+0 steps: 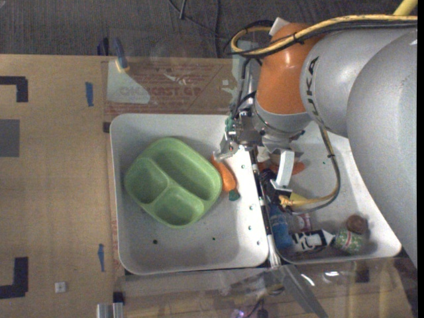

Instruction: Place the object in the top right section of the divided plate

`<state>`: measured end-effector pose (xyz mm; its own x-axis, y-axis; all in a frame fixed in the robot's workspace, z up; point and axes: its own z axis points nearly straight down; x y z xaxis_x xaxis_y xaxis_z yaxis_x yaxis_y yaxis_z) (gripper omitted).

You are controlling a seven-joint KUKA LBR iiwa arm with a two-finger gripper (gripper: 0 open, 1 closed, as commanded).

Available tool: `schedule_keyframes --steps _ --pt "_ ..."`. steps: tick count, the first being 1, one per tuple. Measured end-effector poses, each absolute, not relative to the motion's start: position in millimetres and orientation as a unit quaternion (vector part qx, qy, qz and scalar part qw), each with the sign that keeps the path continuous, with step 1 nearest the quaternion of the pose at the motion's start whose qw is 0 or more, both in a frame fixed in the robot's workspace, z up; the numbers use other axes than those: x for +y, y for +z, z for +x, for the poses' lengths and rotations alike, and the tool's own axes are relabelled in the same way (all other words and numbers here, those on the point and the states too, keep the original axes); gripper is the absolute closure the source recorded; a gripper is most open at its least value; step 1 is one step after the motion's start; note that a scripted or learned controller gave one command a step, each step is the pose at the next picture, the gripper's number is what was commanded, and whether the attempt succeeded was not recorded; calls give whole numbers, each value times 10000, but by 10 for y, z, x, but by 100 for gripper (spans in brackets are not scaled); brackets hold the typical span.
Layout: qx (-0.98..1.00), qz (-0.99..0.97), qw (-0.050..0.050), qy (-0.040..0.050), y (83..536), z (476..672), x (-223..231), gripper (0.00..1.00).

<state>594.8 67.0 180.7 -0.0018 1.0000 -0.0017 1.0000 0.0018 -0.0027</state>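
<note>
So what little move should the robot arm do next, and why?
Probably a short slide left, toward the green divided plate. The pincer hangs over the wall between the two white bins, and an orange object sits just below it, beside the plate and not on it. Whether the object is actually gripped is unclear, so it might need grabbing first.

Overhead cam, slanted, probably mid-range, over bins (pixel 132 257)

A black-and-white bottle (pixel 311 240), a green patterned ball (pixel 350 242) and a small brown item (pixel 358 224) lay in the right bin (pixel 381 244), near its front wall.
</note>
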Motion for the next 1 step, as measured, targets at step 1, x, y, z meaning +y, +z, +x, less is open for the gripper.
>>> schedule_keyframes --steps 1 --pt "-7078 -7064 6 28 1872 5960 666 100"
